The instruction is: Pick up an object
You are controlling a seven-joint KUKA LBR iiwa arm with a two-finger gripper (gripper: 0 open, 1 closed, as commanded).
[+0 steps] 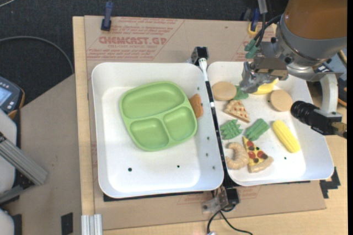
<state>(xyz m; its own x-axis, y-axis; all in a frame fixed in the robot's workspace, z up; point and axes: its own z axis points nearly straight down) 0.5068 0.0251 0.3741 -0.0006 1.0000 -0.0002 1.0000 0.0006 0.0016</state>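
On desk [138, 30], left bin [105, 118] holds green divided plate [159, 115]. Right bin [317, 165] carries toy food. Claw [255, 84] sits low at far side over yellow piece [267, 88], likely the target; grip state: cannot tell. Piece looks light, stiff, smooth plastic, so may slip. Best pinch across its narrow middle.
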